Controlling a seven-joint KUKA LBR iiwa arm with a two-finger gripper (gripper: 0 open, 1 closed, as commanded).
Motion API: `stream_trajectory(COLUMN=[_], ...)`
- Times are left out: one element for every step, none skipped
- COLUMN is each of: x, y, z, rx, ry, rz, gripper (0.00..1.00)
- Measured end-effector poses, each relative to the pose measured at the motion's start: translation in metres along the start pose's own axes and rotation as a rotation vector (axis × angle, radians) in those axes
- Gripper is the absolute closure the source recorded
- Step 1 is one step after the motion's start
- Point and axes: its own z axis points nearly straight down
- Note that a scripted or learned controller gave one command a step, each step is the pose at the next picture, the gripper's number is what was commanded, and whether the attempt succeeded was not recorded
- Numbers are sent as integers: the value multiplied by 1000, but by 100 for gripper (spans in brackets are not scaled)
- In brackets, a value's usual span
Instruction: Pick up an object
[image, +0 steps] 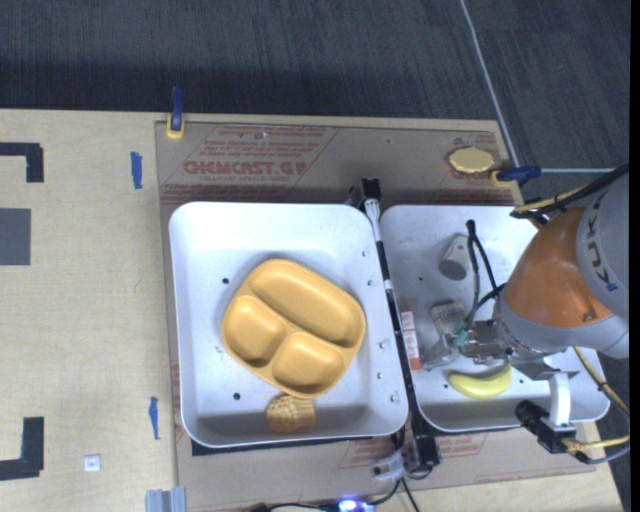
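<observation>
A yellow banana (481, 384) lies near the front of the right bin (425, 240). My gripper (478, 350) hangs low over that bin, just behind and above the banana, and the grey and orange arm hides the bin's right half. A small clear packet-like item (446, 318) lies just left of the gripper. A grey rounded object (455, 263) rests farther back in the same bin. In the left bin (200, 240) sit a yellow divided plate (292, 324) and, at its front edge, a tan woven ball (290, 412).
A black divider with cables (388, 290) runs between the two bins. A round tan disc (471, 159) and a blue clamp (518, 174) sit on the cardboard behind the right bin. Black cables loop from the arm over that bin.
</observation>
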Motion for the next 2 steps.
stream_trajectory(x=[0,0], y=[0,0], z=[0,0], rx=[0,0], ry=[0,0], rz=[0,0], gripper=[0,0])
